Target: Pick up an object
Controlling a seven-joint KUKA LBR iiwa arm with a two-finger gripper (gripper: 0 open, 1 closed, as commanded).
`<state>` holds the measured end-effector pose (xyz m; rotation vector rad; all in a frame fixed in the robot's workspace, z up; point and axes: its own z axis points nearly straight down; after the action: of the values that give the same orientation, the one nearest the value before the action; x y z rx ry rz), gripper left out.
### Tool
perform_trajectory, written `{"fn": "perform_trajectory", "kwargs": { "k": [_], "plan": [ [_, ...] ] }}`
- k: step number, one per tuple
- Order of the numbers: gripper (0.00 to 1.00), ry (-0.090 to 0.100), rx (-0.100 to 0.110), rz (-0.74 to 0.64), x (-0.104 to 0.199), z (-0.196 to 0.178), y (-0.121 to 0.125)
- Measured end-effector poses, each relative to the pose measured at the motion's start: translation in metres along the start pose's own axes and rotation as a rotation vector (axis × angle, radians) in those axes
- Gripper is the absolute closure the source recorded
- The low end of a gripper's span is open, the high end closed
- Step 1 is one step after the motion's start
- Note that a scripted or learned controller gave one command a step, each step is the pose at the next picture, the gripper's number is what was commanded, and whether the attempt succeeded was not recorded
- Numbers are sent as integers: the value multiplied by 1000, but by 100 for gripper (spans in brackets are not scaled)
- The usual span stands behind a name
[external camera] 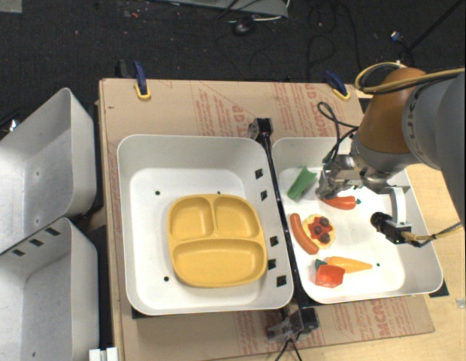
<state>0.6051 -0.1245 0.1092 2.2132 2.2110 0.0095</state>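
My gripper point(337, 188) is low in the right bin point(383, 278), just above a red chili pepper point(340, 201) lying on the bin floor. A green piece point(301, 183) leans just left of the gripper. Nearer the front lie a red sausage point(300, 234), a small pizza slice point(321, 230), an orange carrot point(350, 263) and a red pepper chunk point(329, 276). I see nothing lifted between the fingers.
The left bin point(143, 201) holds a yellow divided plate point(216, 241). A black divider point(274, 194) runs between the two bins. Two white tubs point(37, 171) stand off the bench at the left. The grey arm point(421, 119) reaches in from the right.
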Motion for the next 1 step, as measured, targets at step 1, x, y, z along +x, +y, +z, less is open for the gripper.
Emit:
{"fn": "perform_trajectory", "kwargs": {
  "k": [1],
  "plan": [
    [100,3,6,-3,-3,-64,4]
  ]
}}
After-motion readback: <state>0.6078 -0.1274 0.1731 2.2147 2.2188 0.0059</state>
